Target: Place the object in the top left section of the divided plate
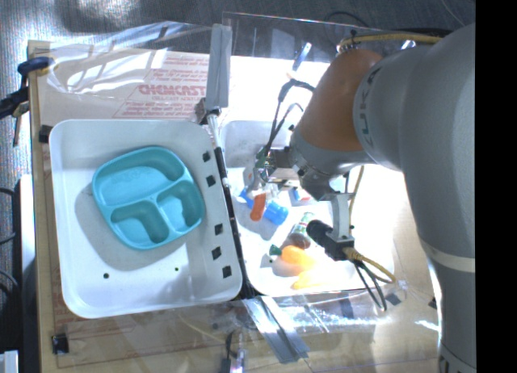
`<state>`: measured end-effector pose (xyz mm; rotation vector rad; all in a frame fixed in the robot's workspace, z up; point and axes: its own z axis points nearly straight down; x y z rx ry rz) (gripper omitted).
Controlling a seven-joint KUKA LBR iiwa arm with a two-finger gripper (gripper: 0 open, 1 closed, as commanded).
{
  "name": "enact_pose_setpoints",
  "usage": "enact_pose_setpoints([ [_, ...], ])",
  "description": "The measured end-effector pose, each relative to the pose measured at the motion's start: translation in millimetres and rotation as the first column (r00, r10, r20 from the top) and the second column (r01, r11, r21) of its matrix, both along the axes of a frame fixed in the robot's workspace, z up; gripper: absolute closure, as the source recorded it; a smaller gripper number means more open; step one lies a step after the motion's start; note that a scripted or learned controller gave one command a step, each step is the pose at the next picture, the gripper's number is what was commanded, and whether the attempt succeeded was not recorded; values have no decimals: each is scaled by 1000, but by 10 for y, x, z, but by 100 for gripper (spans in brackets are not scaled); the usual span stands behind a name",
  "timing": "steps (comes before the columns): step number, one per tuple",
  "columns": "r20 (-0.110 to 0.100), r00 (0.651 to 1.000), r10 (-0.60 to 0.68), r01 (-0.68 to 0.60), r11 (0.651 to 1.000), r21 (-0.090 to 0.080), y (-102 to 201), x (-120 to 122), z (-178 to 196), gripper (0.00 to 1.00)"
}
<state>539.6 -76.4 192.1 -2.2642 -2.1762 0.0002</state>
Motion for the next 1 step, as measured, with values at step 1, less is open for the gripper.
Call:
enact_pose_setpoints([
  [1,0,959,284,-284,959,0,754,714,-5,100],
])
